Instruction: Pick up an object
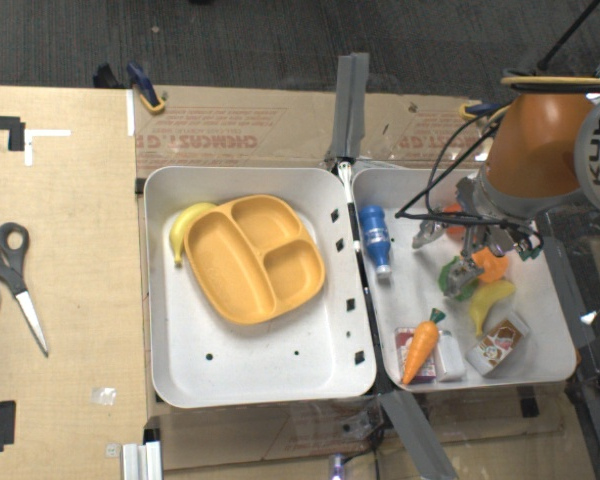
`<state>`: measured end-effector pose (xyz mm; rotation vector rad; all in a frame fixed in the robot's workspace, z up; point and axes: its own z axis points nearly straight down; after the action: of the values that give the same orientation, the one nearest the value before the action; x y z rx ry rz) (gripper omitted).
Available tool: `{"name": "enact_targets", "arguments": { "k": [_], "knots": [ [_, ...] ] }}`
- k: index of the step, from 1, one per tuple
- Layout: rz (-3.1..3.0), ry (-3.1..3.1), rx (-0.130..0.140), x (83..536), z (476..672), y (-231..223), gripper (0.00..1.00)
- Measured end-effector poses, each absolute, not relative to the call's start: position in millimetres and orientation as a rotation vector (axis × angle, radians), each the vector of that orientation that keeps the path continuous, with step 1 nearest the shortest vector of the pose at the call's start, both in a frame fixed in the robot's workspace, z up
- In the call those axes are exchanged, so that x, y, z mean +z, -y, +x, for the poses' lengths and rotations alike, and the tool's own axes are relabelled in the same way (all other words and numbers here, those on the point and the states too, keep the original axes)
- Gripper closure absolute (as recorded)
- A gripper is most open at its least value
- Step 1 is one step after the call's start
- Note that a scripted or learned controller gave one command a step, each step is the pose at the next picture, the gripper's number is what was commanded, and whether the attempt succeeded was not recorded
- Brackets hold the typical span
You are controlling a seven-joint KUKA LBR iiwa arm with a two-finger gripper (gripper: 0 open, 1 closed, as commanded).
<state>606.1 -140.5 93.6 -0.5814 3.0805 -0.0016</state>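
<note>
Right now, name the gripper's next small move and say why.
Probably a short descent. The gripper hangs over the right bin, just above a green piece and an orange piece, with a yellow banana toy beside them. Nothing visibly sits between its fingers.

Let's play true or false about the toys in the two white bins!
1. The orange plate lies in the left bin. True.
2. A banana pokes out from under the plate's left edge. True.
3. The blue bottle is in the left bin. False: it lies in the right bin, near its left wall.
4. The carrot sits on the plate. False: it lies at the right bin's front.
5. The gripper is over the right bin. True.
</note>
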Motion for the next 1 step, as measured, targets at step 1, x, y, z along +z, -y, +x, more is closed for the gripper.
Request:
{"name": "enact_targets", "arguments": {
  "k": [1],
  "knots": [
    [-0.423, -3.104, 0.0, 94.4, 661.0, 123.9, 0.0]
  ]
}}
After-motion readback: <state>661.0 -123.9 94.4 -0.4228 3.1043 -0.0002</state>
